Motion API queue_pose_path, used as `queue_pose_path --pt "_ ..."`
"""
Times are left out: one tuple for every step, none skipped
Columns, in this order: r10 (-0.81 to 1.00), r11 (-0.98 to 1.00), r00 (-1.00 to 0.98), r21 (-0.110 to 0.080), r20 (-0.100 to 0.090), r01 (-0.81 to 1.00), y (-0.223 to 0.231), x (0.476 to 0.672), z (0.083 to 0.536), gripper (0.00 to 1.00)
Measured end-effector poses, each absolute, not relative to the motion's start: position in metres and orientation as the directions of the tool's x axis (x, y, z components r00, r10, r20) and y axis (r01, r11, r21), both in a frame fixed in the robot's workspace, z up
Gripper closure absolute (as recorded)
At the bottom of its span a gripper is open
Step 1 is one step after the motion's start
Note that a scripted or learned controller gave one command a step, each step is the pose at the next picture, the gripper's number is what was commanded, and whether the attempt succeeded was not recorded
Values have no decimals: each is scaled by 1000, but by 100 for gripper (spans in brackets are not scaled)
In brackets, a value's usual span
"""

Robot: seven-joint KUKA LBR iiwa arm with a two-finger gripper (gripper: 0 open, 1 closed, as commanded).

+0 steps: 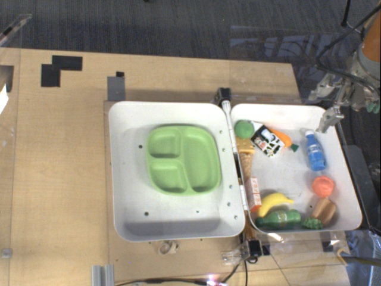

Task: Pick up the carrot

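The carrot (pixel 284 139) lies in the right bin (pixel 351 210), partly under a black-and-white box (pixel 266 141), next to a green ball (pixel 243 128). The gripper (pixel 329 118) hangs over that bin's far right corner, holding nothing. A green plate (pixel 181 159) sits in the left bin (pixel 128 177).

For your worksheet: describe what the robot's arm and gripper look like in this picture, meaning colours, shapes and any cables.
At the upper right, the arm shows an orange band above a grey wrist. Below it sits the gripper, built of pale grey metal parts with a slim finger pointing down over the right bin. Dark cables run along the arm.
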State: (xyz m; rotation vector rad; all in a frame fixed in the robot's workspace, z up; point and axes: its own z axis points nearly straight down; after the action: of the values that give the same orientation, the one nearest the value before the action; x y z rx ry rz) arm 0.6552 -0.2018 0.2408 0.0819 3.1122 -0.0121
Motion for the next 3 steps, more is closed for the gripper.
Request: queue_pose_path --pt "79 997 -997 6 0 79 -120 640 94 0" --pt "77 997 -997 2 -25 77 -123 647 115 100" --pt "77 997 -997 2 -24 77 -123 647 114 0"
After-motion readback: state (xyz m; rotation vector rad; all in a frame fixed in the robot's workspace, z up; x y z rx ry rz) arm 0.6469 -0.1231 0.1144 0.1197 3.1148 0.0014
